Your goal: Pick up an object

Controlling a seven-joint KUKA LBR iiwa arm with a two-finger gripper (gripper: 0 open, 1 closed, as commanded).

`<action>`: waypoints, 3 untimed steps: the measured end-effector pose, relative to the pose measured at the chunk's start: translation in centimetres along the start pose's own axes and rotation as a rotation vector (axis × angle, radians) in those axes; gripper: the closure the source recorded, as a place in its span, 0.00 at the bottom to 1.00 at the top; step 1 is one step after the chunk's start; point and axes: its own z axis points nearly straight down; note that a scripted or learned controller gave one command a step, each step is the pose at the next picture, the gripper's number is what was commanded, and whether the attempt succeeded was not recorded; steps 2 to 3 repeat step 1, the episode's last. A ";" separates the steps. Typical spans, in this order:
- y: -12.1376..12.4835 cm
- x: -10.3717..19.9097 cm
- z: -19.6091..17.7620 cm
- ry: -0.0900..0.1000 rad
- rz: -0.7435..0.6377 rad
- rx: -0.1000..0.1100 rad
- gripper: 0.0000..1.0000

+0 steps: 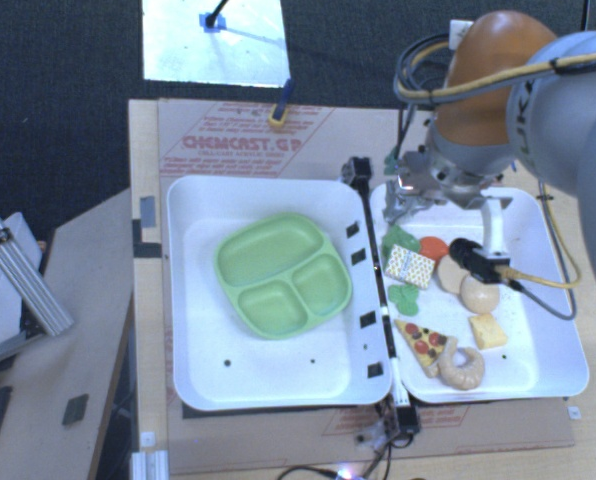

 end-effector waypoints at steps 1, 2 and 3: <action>-1.6 2.7 1.6 -0.001 0.002 0.002 1.00; -1.6 2.7 1.6 -0.001 0.002 0.002 1.00; -1.6 2.7 1.6 -0.001 0.002 0.002 1.00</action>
